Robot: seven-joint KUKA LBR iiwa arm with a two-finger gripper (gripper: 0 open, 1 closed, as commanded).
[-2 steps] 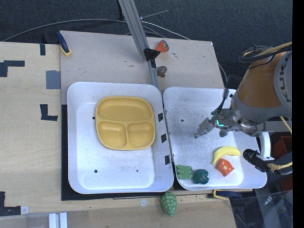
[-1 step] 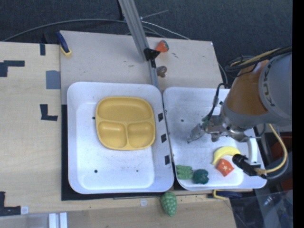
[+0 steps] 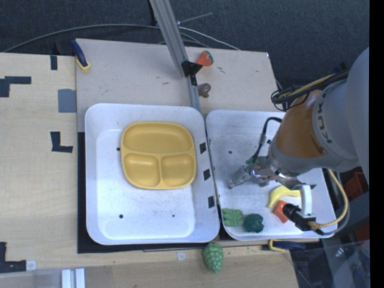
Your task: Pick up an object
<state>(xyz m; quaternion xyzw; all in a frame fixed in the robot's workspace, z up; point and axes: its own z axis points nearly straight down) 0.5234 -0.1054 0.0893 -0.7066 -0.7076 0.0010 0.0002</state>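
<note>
One bumpy green toy like a bunch of grapes [image 3: 212, 257] lies nearest of all, on the bench just outside the near edge of the two bins, close to where they meet. Just beyond it, inside the right shallow white bin [image 3: 231, 128], a light green knobbly toy [image 3: 232, 216] and a darker green rounded toy [image 3: 254, 222] sit side by side against the near wall. To their right, a curved yellow piece [image 3: 281, 194] and a small orange piece [image 3: 278, 209] lie close under the arm's wrist. The metal gripper [image 3: 237, 179] points left over the bare middle of this bin, apart from both green toys. I cannot tell whether it is spread or pressed together, and nothing shows between its tips.

The left shallow white bin [image 3: 102, 221] holds a yellow plastic divided plate [image 3: 158, 155] in its far half. Farther off, on the pale board beyond the bins, a small brown object [image 3: 204, 90] lies near the foot of a slanted grey metal rail [image 3: 168, 23]. A small orange-red object [image 3: 205, 57] sits just beyond that, and a blue and yellow clamp [image 3: 80, 54] lies at the far left corner.
</note>
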